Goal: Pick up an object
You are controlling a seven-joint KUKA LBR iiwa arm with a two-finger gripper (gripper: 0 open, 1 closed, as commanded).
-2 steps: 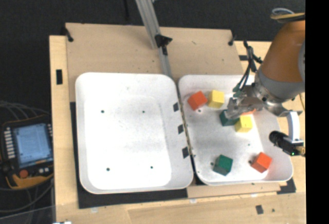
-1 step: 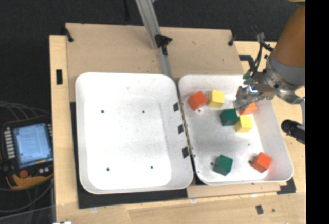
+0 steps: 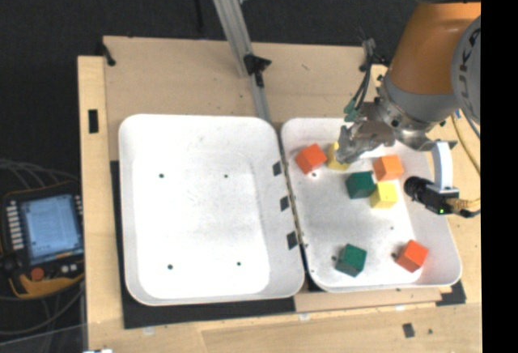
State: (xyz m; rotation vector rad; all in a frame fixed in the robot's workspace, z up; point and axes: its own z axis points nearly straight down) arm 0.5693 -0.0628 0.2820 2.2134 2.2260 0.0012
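Observation:
The right bin (image 3: 320, 262) holds several small blocks. An orange block (image 3: 309, 158) lies near its upper left, with a yellow piece (image 3: 334, 161) just right of it, partly under the gripper. A green block (image 3: 361, 185), a yellow block (image 3: 385, 195) and an orange block (image 3: 389, 167) cluster in the middle. Another green block (image 3: 351, 259) and an orange-red block (image 3: 412, 255) lie near the front. My gripper (image 3: 350, 147) hangs low over the bin's upper part, right above the yellow piece. Its fingertips are hidden by the wrist body.
The left bin (image 3: 198, 210) lies beside the right one, joined by black clips along the shared edge. A slanted metal pole (image 3: 235, 27) rises behind the bins. A black cable fitting (image 3: 427, 193) hangs at the right bin's right side. A teach pendant (image 3: 44, 230) sits at far left.

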